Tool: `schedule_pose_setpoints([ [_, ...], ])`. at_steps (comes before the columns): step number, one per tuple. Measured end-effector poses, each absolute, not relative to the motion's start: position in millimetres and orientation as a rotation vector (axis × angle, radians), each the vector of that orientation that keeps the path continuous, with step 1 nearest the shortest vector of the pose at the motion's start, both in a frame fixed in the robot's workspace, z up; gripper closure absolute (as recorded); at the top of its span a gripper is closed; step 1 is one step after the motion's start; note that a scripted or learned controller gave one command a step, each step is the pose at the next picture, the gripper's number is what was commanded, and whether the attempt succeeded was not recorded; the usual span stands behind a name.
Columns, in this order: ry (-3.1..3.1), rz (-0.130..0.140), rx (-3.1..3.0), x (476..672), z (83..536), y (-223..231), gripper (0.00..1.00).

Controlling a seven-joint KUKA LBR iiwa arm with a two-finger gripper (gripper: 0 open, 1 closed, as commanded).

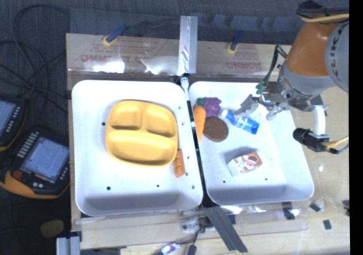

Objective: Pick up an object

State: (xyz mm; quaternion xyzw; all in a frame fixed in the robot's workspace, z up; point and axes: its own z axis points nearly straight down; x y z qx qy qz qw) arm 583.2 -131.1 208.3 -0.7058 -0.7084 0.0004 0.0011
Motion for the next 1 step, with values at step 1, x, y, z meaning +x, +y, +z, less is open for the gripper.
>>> schedule_pose_setpoints([
  [1, -2.073, 0.003, -2.359, 550.4, 245.3, -155.2, 0.00],
])
